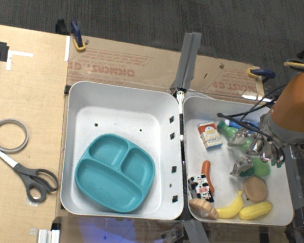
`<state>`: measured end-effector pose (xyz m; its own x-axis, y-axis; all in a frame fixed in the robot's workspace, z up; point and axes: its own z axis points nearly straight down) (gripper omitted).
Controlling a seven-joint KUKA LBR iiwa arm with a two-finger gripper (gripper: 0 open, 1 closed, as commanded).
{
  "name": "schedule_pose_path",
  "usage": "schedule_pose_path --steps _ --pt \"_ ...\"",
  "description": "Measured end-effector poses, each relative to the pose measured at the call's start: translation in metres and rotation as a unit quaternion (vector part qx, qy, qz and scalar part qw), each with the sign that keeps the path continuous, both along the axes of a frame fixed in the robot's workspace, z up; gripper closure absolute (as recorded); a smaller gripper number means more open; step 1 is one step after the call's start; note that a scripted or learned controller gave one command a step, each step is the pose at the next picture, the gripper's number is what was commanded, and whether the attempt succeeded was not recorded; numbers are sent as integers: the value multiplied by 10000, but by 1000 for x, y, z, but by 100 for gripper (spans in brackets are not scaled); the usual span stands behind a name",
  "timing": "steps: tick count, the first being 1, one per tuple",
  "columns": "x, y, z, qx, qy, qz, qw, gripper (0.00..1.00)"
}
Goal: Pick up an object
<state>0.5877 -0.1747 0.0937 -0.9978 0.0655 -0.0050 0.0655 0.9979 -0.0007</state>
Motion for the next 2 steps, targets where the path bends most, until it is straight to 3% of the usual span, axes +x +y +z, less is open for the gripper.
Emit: schedule_pose_path --steps 1,2 --pt "-72 32 -2 8 21 -199 9998 0" --pt "41 56 0 7 -2 -872 9962 0"
